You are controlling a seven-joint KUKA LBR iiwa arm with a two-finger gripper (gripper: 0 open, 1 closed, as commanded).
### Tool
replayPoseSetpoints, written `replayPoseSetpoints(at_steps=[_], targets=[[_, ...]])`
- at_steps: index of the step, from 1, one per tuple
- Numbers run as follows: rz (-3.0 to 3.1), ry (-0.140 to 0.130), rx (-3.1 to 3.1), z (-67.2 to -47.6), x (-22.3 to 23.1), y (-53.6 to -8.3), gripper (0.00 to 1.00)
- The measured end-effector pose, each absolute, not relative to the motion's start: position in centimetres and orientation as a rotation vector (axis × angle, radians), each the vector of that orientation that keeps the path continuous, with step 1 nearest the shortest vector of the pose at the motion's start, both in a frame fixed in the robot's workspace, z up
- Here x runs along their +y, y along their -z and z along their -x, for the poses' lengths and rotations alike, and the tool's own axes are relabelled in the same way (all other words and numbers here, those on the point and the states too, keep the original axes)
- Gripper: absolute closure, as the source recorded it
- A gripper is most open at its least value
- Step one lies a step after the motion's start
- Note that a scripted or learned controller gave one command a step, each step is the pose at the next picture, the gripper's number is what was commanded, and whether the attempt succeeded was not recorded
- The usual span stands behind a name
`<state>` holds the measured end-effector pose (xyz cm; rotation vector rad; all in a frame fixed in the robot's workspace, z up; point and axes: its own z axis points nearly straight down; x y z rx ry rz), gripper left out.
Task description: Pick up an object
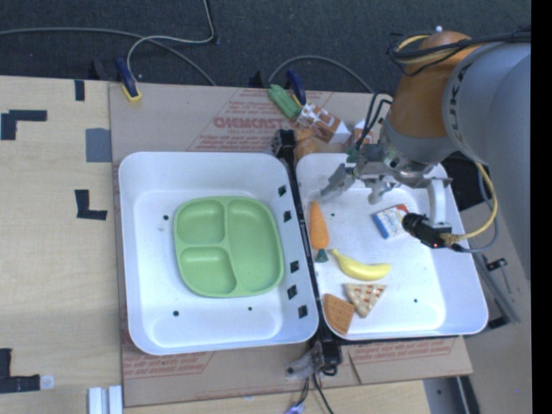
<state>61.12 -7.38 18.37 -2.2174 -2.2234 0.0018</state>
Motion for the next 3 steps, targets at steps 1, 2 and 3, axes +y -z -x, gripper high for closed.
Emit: replayPoseSetpoints(at_steps=[1, 2, 3], targets=[[2.219, 0.000, -2.224, -66.8, -4.9, -18.4, 0.00], [2.220, -0.004, -2.222, -59.9, -5.9, -18.4, 0.00], [2.223, 0.002, -2.225, -62.3, -10.0, -8.6, 0.00]])
